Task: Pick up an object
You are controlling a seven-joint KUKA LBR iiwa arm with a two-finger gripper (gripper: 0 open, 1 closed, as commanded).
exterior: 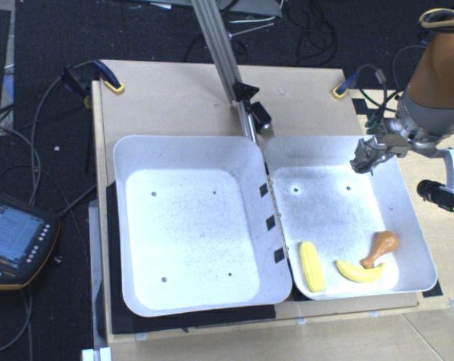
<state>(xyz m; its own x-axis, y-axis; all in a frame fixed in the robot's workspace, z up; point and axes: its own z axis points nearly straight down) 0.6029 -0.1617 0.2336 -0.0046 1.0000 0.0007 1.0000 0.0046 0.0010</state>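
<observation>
Lying lengthwise near the right bin's (407, 201) front rim, corn cob (312, 266) points away; banana (359, 271) lies crosswise; fingers' (362, 162) state unclear.

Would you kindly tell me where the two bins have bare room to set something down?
The left bin is bare throughout. The right bin is free across its far and middle floor. Its near edge is crowded: corn cob, banana and chicken drumstick.

A tan bench (174, 104) bears two white bins, left bin (136, 164) touching right bin (317, 153)
</observation>
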